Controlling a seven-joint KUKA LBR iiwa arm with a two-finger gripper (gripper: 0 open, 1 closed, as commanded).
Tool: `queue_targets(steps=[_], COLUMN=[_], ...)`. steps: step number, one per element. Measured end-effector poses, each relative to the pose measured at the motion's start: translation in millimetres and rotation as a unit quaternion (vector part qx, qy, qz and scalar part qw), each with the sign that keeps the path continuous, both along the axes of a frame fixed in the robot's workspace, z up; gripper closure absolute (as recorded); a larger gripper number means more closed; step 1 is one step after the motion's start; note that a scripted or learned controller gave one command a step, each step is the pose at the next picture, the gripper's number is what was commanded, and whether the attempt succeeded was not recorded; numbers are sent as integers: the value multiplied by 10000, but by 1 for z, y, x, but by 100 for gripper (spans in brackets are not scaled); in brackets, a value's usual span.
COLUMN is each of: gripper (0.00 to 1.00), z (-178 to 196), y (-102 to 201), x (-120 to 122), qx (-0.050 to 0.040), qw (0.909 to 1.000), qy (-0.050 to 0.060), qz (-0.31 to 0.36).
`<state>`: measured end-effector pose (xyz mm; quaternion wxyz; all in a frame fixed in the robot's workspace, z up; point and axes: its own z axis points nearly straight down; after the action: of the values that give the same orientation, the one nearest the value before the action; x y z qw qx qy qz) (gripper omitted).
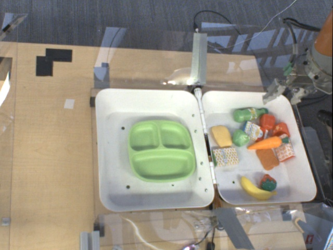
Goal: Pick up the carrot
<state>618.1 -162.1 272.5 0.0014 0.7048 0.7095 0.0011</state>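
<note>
While the near edge of the right bin [307,194] carried a yellow banana [254,188] with a small red and green piece [268,182] touching it, the carrot [267,143] lay further in, orange, pointing left, close to the bin's right edge. It sat among toys: a brown slice [268,159] just nearer, a red-patterned box [284,152] beside its thick end, a green ball [240,137] off its tip. A tan wedge [221,136] and a patterned box [225,156] sat by the left edge. Across the divider, the left bin [112,191] held a green sectioned plate [161,150]. Farthest back, the gripper [285,87] hung over the right bin's far right corner, well apart from the carrot, its fingers too blurred to tell whether spread or pressed together.
</note>
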Motion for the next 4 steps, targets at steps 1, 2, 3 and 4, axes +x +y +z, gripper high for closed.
queue_targets(steps=[1,2,3,4], gripper=[0,0,0,100], z=[-128,-145,-179,-167], y=[-43,16,-7,-7], x=[-21,-84,-69,-66], qx=[-1,5,-13,-27], qw=[9995,9993,9999,9999], qy=[6,7,-71,-112], qz=[-319,-372,-120,-112])
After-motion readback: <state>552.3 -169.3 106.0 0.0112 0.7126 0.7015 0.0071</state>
